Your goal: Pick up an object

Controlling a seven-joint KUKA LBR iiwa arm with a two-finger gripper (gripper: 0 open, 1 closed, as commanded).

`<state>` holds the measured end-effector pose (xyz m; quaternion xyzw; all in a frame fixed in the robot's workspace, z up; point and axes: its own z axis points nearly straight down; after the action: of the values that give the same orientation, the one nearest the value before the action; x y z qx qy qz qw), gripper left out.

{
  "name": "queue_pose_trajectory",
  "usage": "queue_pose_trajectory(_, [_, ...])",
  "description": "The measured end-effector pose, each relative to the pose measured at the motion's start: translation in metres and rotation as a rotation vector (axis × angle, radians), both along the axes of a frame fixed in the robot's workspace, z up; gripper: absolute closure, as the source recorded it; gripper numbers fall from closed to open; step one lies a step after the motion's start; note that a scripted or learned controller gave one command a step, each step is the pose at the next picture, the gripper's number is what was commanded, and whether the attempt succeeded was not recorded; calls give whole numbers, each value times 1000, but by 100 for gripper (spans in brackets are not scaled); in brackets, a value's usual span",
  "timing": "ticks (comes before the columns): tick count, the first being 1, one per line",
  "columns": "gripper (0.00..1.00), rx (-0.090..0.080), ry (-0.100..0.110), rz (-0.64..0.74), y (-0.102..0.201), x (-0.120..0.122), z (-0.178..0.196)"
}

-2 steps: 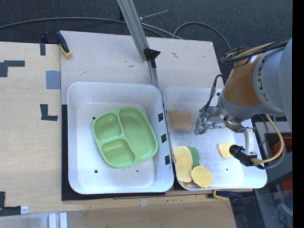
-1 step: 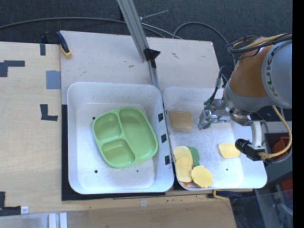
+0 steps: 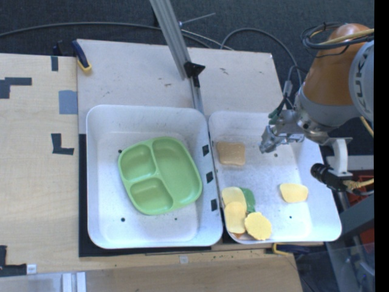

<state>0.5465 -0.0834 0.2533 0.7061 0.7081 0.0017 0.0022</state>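
The hand (image 3: pixel 270 140) hovers over the right white bin (image 3: pixel 316 224) near its far edge; whether it is released or clenched I cannot tell. The tan square bread-like piece (image 3: pixel 231 153) lies just to its left, beside the bin's left wall. Open floor lies between them, so a short leftward shift looks enough.

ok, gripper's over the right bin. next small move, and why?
Probably shift toward the tan bread slice and descend. The gripper hangs above bare bin floor in the right bin with nothing between its fingers, and that slice lies nearest, apart from the yellow pieces.
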Motion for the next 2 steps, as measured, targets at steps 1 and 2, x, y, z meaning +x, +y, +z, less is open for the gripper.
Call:
queue_pose_trajectory(1, [100, 1, 5, -1, 0, 0, 17])
queue_pose_trajectory(2, [100, 1, 8, 2, 42, 15, 4])
